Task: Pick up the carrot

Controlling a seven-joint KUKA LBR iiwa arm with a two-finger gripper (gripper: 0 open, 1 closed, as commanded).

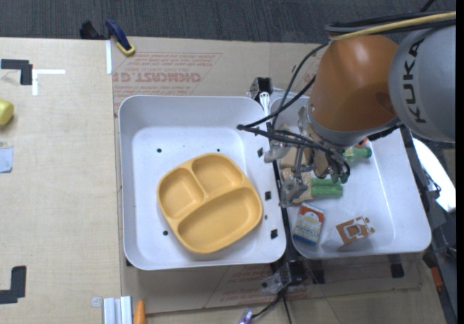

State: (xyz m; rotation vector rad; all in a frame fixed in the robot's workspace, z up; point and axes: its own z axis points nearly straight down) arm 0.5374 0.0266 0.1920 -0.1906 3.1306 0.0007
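A: Arm?
B: Reaching in from right, low over rt bin. Orange band big in view, cables hanging below it.
A: Gripper?
B: Down at rt bin's left wall, near the divider betw. bins. Jaws: can't tell, too much cable and shadow around them.
A: Carrot?
B: Not sure. Something orange w/ a green end poking out from under the wrist, upper part of rt bin. Could be it, mostly hidden. Nothing seen gripped.
A: Other stuff in rt bin?
B: Green piece just beside gripper. Small carton, blue and white w/ red top, near front-left. Flat brown-and-white item right of carton.
A: Left bin?
B: Yellow divided plate, three compartments, lying flat, toward front.
A: Off the bins?
B: Yellow object at far left edge of bench. Blue-and-yellow clamp at back, on cardboard.
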